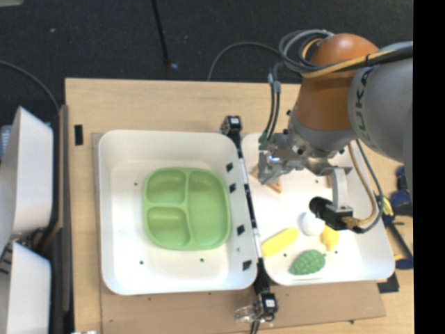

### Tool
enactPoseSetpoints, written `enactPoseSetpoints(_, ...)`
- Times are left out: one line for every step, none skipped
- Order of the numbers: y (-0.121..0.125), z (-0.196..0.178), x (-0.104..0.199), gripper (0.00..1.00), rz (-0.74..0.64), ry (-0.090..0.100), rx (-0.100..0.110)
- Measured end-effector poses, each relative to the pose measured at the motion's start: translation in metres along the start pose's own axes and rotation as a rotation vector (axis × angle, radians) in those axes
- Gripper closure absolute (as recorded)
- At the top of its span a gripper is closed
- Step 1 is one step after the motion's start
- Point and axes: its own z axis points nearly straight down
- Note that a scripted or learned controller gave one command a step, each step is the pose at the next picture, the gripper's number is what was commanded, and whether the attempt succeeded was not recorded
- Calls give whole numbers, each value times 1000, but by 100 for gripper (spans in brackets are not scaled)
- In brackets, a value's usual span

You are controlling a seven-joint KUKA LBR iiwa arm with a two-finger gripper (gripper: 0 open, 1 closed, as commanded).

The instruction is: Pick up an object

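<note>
Gripper low in the right bin, over an orange piece

Nearest, at 5 o'clock in the right bin [368, 266], lie a green knobbly item [307, 262], a yellow piece [279, 242], a white ball [310, 222] and a smaller yellow piece [329, 238], loosely clustered as pick candidates. Left bin [115, 207] holds a green divided tray [186, 209]. Farther, at 12 o'clock, the gripper [270, 175] hangs touching or just above a small orange piece [272, 184]; finger spread cannot be judged, nothing visibly held

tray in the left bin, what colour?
Light green; the tray has three compartments, seen plainly in the camera view.
</note>
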Motion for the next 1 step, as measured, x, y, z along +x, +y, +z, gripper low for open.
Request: enactPoseSetpoints(-7,12,49,100,1,-1,0)
